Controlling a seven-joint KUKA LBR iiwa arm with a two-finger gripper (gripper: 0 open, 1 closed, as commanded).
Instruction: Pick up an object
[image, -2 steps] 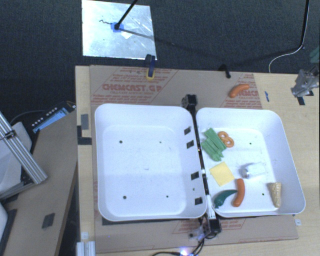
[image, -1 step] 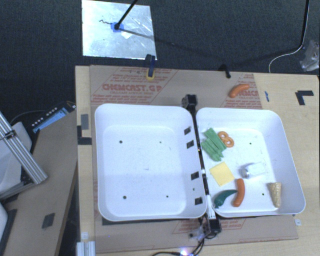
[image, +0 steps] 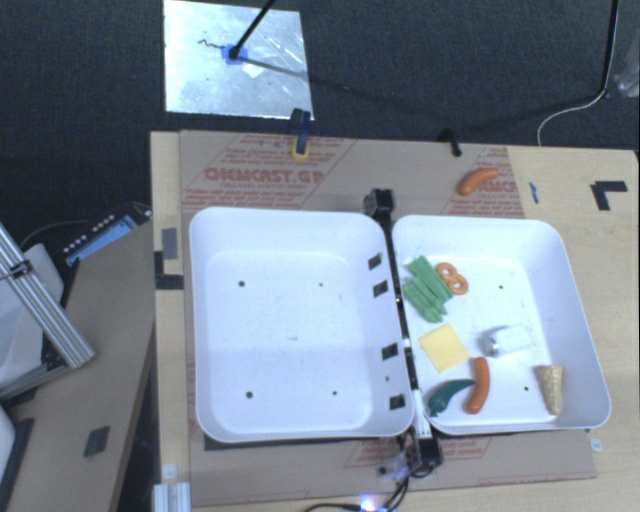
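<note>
— What's on the worktop (image: 330, 170)?
— Two white bins side by side: the left bin (image: 290, 330) and the right bin (image: 530, 270).
— And in the right one?
— Green beans (image: 427, 288) by the divider, touching an orange pretzel (image: 452, 279). Below them are a yellow square (image: 443, 347), a white lump (image: 505, 340), an orange sausage (image: 479, 385), a dark green pepper (image: 448, 395) and a beige cone (image: 551, 386).

Arm out of frame, nothing describable

You get even, bright overhead light that washes out the white bins (image: 290, 225) (soft focus throughout), with glare on the foil sheet (image: 235, 60).
</note>
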